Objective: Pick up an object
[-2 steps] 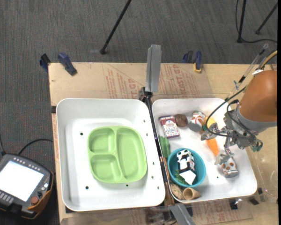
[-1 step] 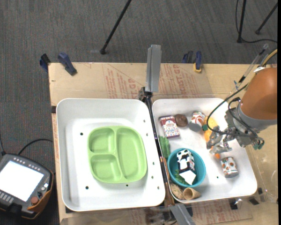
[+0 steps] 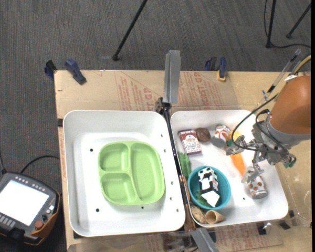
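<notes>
A: We start at the lower left of the frame, where a handheld pendant [image 3: 20,208] with a bright screen sits on the dark floor beside the bench.

B: Moving right, we see the left bin [image 3: 76,140], and in it a green divided plate [image 3: 131,172] lying flat near the middle.

A: Across the divider we reach the right bin [image 3: 275,206]. Along its left side we see a small red and white carton [image 3: 190,142], with a brown round item [image 3: 203,135] just beside it.

B: Below those, a blue bowl [image 3: 223,193] holds a black and white cow-patterned box [image 3: 208,181]. At the bowl's lower edge, we spot a tan cone [image 3: 214,216].

A: Further right, an orange carrot [image 3: 238,163] lies in the middle of the bin, and a red and white spotted can [image 3: 256,187] lies tilted toward the lower right.

B: The gripper [image 3: 252,164] hangs over the right bin, between the carrot and the spotted can, under the arm's orange band [image 3: 296,106] at the right edge.

A: Is the claw clenched or released?

B: We cannot tell; the metal parts blur together, and we see nothing clearly held.
</notes>
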### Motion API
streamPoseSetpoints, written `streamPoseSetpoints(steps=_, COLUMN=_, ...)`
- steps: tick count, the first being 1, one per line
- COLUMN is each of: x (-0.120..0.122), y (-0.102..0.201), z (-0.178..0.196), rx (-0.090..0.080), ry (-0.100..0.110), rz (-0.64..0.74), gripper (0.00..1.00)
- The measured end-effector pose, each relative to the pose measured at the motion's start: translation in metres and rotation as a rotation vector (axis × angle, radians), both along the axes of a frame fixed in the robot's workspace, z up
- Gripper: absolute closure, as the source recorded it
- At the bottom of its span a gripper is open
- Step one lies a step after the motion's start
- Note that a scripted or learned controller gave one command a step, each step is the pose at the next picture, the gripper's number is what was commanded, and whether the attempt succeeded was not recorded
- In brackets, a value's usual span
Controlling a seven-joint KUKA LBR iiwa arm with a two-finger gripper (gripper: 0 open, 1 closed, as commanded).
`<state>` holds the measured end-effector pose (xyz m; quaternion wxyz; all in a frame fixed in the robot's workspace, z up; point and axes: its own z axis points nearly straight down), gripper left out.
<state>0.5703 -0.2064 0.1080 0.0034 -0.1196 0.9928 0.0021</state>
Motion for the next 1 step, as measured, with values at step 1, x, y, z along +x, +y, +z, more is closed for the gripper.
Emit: streamPoseSetpoints(steps=1, x=-0.0099, y=0.0092, z=-0.0213, rx=-0.002, ry=0.008, rz=-0.105, gripper=0.0)
